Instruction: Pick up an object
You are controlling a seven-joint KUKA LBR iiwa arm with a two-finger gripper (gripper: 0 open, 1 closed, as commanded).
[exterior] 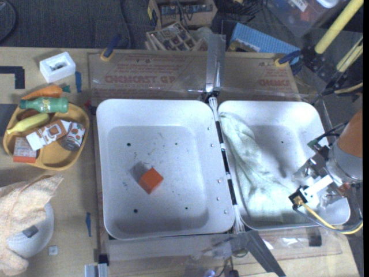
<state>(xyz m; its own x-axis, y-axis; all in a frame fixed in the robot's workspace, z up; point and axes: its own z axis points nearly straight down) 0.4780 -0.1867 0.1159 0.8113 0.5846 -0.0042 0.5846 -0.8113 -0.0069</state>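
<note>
An orange block lies in the left bin, a little below and left of its middle. In the right bin a pale green-white cloth stretches down the left side. My gripper hangs low over the right bin's lower right corner, just right of the cloth. Its wrist and cabling hide the fingertips. I see nothing between them.
A yellow bowl of toy food and small packets sits left of the bins. Below it lies a crumpled beige cloth. A white box stands at the upper left. A clear panel runs behind the bins.
</note>
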